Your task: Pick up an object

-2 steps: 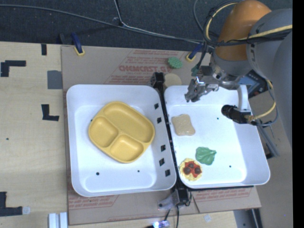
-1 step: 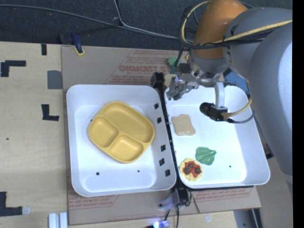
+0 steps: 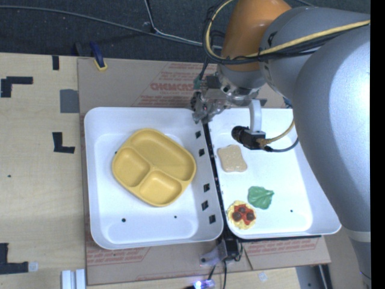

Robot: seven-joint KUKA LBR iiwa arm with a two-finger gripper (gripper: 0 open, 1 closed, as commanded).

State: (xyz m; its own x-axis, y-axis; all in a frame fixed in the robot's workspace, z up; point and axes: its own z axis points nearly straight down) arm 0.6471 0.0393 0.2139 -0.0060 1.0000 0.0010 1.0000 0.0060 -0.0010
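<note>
Camera view showed, at the left of the frame, the wooden desk (image 3: 36,179) with black tape marks, and on it a cardboard sheet (image 3: 162,83) with red printed lettering, too blurred and too covered by the arm to read. Left of centre sat the left bin (image 3: 99,221), holding a yellow divided tray (image 3: 154,166) set at a slant. Along the seam between the bins, near their upper edge, hung the claw (image 3: 206,107), low over the divider; how far it was open could not be told, and nothing could be seen in its grasp. To the right lay the right bin (image 3: 301,215), with three candidates for the task: a tan toast-like piece (image 3: 231,159) near the bin's left side, a green leaf-like piece (image 3: 260,197) lower down, and a small round pizza-like piece (image 3: 242,215) at the lower left corner, just beside the leaf. Judging by this, the step was approach, before any grasp. Next would be settling over one object, the toast being nearest, and descending squarely onto it.
</note>
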